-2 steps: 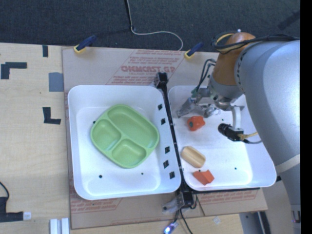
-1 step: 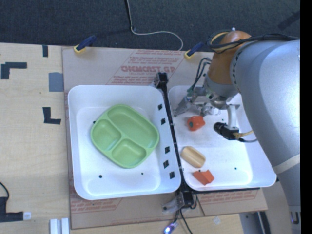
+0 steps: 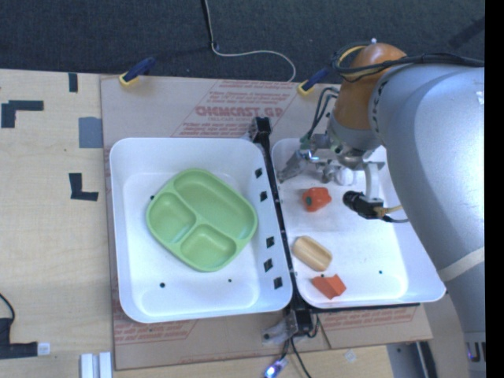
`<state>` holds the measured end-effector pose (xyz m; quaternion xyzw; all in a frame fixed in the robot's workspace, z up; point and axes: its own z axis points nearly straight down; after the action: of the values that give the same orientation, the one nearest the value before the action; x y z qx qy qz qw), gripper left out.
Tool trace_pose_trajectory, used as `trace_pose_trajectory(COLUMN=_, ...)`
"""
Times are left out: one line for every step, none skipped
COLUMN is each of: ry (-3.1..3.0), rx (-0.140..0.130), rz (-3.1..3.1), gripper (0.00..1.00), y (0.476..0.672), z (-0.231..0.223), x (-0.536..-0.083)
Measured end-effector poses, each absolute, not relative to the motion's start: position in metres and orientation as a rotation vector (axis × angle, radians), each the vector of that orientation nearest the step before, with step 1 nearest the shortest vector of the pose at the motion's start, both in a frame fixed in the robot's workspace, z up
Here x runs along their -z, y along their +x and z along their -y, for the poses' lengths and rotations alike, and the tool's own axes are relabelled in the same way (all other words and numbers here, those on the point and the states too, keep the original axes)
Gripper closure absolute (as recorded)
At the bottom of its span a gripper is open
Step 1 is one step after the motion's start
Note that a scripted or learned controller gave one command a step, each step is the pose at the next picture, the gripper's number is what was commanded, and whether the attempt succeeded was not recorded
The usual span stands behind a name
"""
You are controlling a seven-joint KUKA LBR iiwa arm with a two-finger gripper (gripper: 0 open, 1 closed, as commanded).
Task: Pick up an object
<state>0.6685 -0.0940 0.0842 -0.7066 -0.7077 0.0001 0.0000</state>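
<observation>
The gripper [image 3: 315,166] hangs over the right bin's [image 3: 394,286] back edge, fingers spread apart and holding nothing, just behind the small orange toy [image 3: 316,199].

One fixed camera above (slanted) looks down on both bins [image 3: 126,235]

orange-red toy [image 3: 316,199], tan bread roll [image 3: 312,253], red wedge [image 3: 329,286]
</observation>
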Motion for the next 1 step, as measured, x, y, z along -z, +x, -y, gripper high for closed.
trace_pose_trajectory(ry=-2.220, rx=-0.005, rz=2.220, gripper=0.00, y=0.6247, z=0.0938, x=-0.0843)
